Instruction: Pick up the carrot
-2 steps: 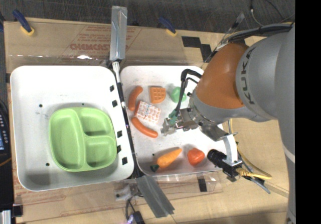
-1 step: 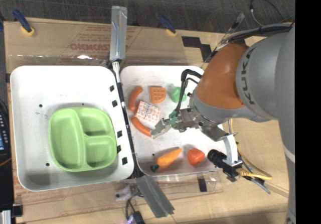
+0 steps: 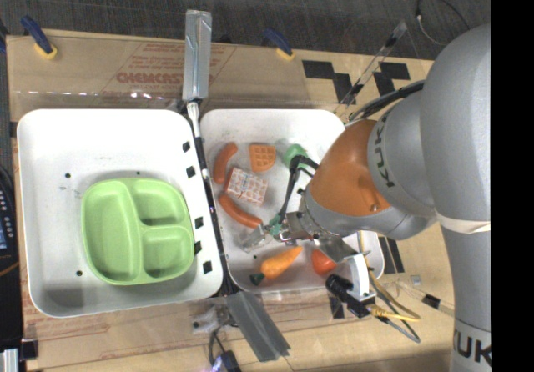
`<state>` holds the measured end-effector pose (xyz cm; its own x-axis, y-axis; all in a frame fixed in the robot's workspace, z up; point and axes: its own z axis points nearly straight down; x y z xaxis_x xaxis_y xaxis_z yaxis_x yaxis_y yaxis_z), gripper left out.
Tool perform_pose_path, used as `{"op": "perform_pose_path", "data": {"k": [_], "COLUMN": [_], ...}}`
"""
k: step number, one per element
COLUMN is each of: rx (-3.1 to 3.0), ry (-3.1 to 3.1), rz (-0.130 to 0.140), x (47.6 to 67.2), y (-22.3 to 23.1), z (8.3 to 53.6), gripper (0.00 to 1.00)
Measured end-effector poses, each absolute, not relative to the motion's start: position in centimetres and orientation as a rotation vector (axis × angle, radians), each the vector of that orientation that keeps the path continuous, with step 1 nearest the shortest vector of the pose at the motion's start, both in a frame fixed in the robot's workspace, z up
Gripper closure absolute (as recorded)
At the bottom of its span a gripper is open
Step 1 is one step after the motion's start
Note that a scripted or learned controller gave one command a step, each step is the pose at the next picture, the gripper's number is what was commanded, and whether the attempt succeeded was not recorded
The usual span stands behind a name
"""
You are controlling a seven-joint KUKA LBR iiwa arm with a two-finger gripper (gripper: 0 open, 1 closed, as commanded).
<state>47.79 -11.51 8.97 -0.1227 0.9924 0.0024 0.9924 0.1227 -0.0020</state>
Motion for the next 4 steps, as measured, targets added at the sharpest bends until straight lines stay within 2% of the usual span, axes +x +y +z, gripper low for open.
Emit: {"op": "perform_pose_path", "data": {"k": [1, 3, 4], "rx": [-2.133, -1.723, -1.946], "ry": [-2.305, -2.620, -2.467], "rz": [0.000, 0.002, -0.002], "x": [47.9, 47.7, 47.9], "y": [-14.3, -14.8, -17.7], "z": [9.0, 9.0, 9.1], "gripper": [0.00, 0.00, 0.00]}}
